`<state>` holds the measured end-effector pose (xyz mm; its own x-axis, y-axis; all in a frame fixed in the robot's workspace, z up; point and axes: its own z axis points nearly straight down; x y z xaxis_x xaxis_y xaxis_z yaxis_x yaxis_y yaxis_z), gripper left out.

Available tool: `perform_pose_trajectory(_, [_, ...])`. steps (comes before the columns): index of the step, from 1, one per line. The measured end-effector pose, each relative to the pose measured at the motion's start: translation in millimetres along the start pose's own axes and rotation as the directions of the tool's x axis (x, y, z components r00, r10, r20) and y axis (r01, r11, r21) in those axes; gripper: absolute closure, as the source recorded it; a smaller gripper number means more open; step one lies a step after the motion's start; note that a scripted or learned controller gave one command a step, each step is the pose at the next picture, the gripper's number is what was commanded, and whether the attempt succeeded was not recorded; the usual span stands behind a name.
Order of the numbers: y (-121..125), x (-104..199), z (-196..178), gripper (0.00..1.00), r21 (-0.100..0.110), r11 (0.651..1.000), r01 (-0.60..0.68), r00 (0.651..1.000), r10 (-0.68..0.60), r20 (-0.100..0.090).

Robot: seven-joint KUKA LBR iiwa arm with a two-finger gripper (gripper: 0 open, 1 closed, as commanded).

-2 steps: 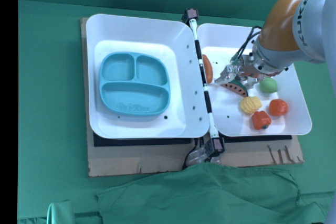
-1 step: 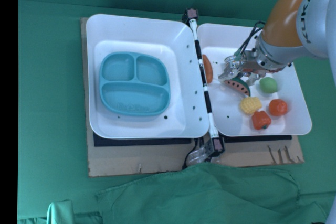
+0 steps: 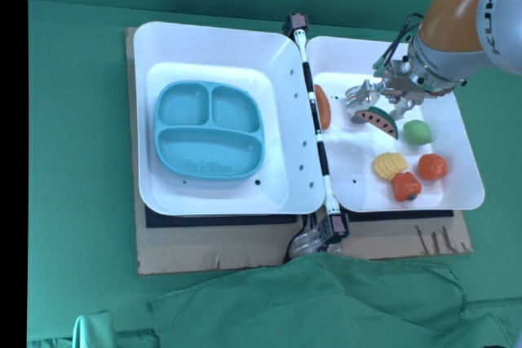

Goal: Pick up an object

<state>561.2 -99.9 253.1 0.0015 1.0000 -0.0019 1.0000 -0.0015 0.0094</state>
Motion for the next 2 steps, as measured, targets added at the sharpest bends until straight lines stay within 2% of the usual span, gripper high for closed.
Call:
perform_pose_trajectory(1, [6.7,6.5,-50.0,1.0,0.0,1.0,0.0,1.0,0.0,0.0])
perform_pose_trajectory(2, [12.2,-2.5,-112.4,1.0,-0.003,1.0,-0.001,1.0,0.001,0.001])
